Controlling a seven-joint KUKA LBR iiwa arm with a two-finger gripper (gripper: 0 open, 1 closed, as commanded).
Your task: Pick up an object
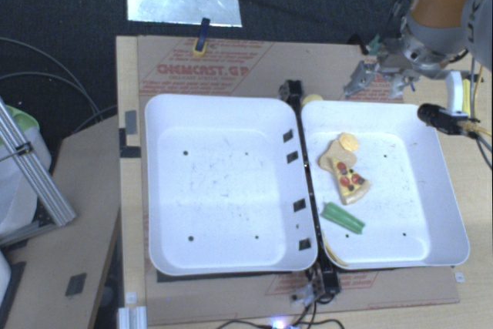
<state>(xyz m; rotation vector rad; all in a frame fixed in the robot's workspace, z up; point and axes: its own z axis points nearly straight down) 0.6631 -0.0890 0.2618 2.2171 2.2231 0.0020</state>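
Tool (375, 78) hangs over the far rim of the right bin (400, 115); whether it is spread or pressed together I cannot tell. Nearest target, the pizza slice (344, 172), lies mid-bin, nearer the camera, its long axis running diagonally.

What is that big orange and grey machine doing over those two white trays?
It is a robot arm meant to pick something up. Its gripper hangs above the far edge of the right tray, holding nothing. In that tray lie a toy pizza slice and a green stick. The left tray sits beside it.
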